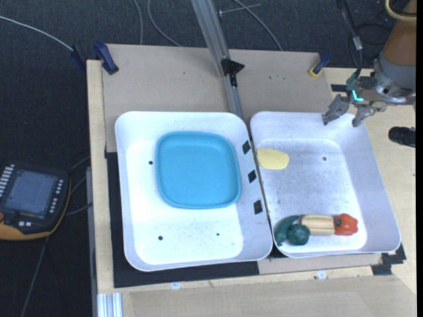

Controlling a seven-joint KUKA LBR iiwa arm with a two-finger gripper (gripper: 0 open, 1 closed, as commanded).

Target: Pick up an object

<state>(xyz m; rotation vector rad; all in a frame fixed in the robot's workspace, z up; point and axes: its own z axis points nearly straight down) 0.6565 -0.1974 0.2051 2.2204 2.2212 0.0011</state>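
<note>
A grey robot arm (401, 51) with an orange band above its wrist. Its gripper (348, 115) has two dark grey fingers and a small teal light.

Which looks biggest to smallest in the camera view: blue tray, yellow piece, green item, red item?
1. Blue tray, by far the largest.
2. Green item.
3. Yellow piece, close to the green item in apparent size, so 2 and 3 are unsure.
4. Red item, the smallest.

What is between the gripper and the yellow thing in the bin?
In the camera view, just bare speckled white bin floor lies between the gripper and the flat yellow piece.
</note>
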